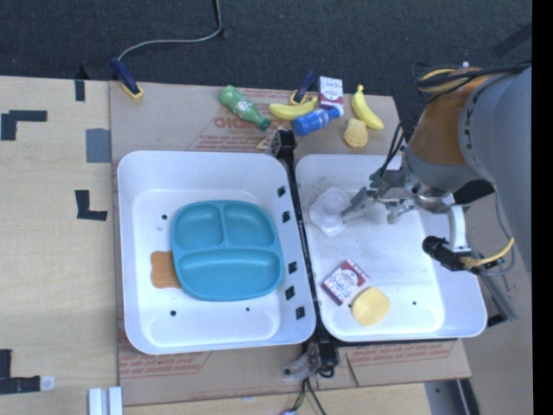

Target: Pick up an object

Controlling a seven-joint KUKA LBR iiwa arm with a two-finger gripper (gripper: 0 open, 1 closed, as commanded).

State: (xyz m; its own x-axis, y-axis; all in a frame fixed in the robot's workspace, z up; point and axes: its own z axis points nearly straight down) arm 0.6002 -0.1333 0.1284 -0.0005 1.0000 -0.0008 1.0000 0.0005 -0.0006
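Right bin (449,318), gripper (352,206) touching clear cup (328,210)

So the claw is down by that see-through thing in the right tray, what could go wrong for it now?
Two risks stand out.

1. The gripper reaches toward the clear plastic object, which looks pale against the white right bin. A thin, crumpled thing like that may slip or get pushed aside rather than lifted.

2. That object lies close to the divider between the bins, so a sideways nudge could press it against the wall, where gripping seems harder.
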